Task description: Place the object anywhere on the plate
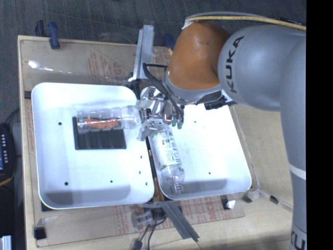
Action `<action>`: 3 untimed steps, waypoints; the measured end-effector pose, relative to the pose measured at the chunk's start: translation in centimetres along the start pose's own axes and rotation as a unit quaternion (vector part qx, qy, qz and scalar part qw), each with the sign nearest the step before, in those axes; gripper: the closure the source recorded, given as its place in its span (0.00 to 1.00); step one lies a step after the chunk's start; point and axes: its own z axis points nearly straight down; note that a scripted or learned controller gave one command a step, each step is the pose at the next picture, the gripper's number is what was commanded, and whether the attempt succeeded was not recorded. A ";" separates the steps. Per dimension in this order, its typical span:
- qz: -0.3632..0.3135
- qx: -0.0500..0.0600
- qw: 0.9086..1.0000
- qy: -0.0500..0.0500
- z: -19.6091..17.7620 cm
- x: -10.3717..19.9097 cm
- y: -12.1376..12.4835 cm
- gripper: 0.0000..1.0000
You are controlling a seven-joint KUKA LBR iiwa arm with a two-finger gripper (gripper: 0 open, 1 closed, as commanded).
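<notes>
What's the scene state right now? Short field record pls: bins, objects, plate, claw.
left bin: holds a black plate with a clear bottle lying across its upper edge
right bin: holds a clear labelled bottle lying along its left side
claw: over the divide between the bins, at the top end of the labelled bottle
grasp: cannot tell from this view
arm: reaches in from the right

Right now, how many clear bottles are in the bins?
2. One bottle lies over the dark plate in the left bin; the other lies in the right bin, below the gripper.
</notes>
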 end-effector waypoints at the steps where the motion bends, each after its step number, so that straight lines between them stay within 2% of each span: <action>1: -0.081 0.001 0.997 0.011 0.7 4.4 -6.5 0.00; 2: -0.166 0.001 0.986 0.008 -7.5 6.7 -7.3 0.00; 3: -0.272 -0.001 0.962 0.012 -1.9 5.2 -12.2 0.00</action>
